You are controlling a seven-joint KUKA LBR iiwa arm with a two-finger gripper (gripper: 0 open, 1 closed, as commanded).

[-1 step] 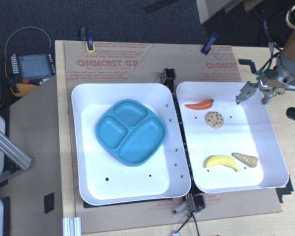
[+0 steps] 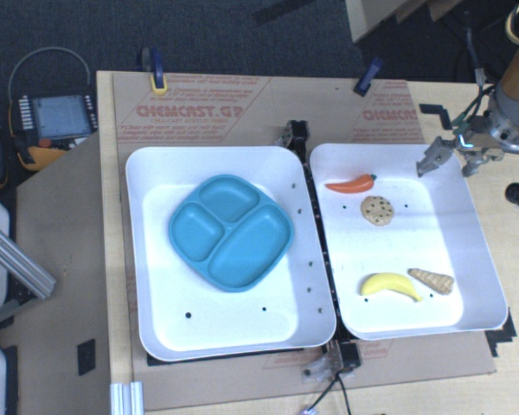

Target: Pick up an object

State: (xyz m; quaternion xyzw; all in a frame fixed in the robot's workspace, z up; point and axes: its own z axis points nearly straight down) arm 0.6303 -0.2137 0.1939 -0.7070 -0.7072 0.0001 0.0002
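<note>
Fingers (image 2: 433,160) of the gripper (image 2: 454,158) are seen spread apart with nothing between them, poised over the far right corner of the right bin (image 2: 480,232). All places below are given relative to that bin. Four small items are found on its floor: a red chili pepper (image 2: 351,182) near the far left corner, a round cookie (image 2: 378,210) just nearer than the pepper, a yellow banana (image 2: 391,287) toward the near edge, and a tan cone-shaped piece (image 2: 432,280) just beside the banana's right end. To the bin's left, a blue divided plate (image 2: 231,232) is held in the left bin (image 2: 147,258).

The pepper is judged the closest candidate. It is probably a light, stiff toy with a smooth skin that may slip, so it would best be taken across its thick middle, the jaws set crosswise to its length. The cookie, being flat, would likely be harder to pinch.
</note>
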